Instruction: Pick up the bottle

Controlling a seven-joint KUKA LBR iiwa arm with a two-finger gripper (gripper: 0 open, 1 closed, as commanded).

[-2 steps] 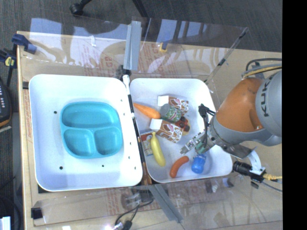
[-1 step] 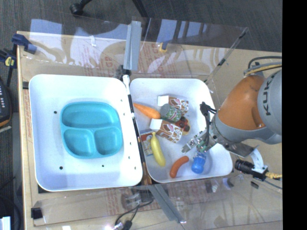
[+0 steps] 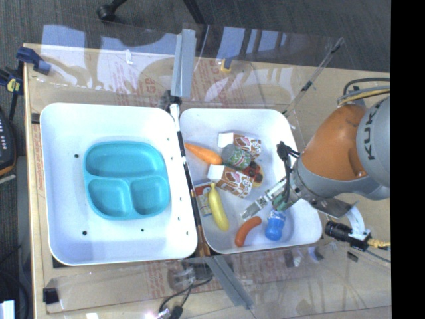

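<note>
Whether the gripper [image 3: 264, 203] is closed or spread cannot be told; it hangs low over the right bin [image 3: 295, 126], just beside the blue bottle [image 3: 275, 226] lying near the bin's front edge, next to a sausage [image 3: 247, 230] and banana [image 3: 217, 209].

The grey arm [image 3: 372, 145] comes in from the right edge, its orange band [image 3: 335, 145] rounded and turned toward the camera just above the wrist. Below the band the wrist angles down and to the left. The gripper [image 3: 255, 208] reaches out low and slantwise, its thin metal fingers [image 3: 251, 211] pointing left and downward
</note>
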